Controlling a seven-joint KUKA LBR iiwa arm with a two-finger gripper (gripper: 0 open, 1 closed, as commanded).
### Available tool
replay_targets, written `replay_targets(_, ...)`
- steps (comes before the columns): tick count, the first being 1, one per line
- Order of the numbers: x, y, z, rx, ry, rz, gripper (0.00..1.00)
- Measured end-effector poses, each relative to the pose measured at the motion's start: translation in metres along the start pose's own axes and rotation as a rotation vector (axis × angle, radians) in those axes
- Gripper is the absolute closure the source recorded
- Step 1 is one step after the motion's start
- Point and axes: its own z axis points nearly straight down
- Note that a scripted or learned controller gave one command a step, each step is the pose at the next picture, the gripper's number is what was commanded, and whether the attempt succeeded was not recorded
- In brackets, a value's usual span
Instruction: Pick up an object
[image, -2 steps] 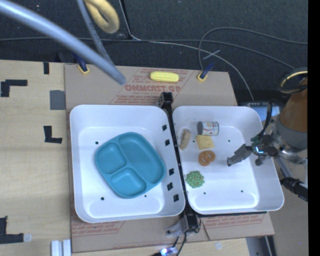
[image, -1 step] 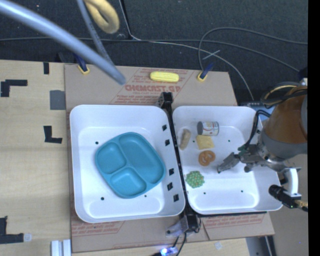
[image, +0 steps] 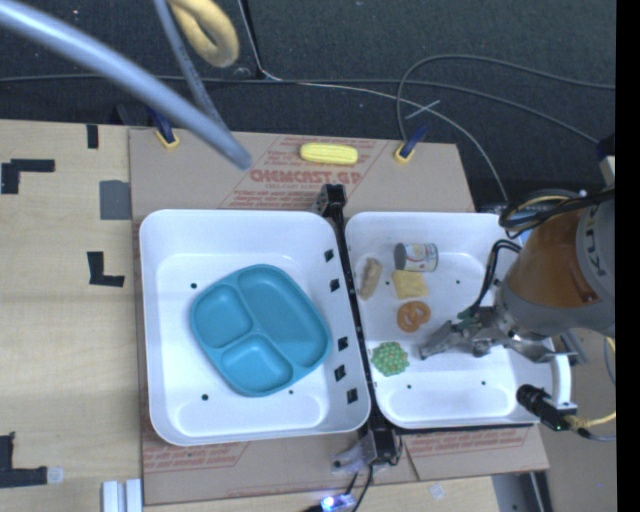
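The right bin (image: 450, 405) holds several small objects: a green bumpy ball (image: 389, 358), an orange-brown round piece (image: 413, 317), a yellow block (image: 409, 284), a small can (image: 417, 257) and a tan oblong piece (image: 369, 277). My gripper (image: 432, 347) reaches in from the right, low over the bin floor, with its tip just right of the green ball and below the orange piece. Nothing shows between its fingers.
The left bin (image: 170, 250) carries a blue divided plate (image: 259, 328). A yellow corn-like object (image: 328, 154) lies on the cardboard behind the bins. The arm's orange band (image: 555, 265) stands over the right bin's right edge. Cables run along the back.
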Motion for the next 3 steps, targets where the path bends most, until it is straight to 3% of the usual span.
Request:
replay_targets(1, 0.0, 0.001, -0.013, -0.002, 0.0, -0.001, 1.0)
replay_targets(3, -0.005, 0.005, -0.118, -0.011, -0.003, -0.001, 1.0)
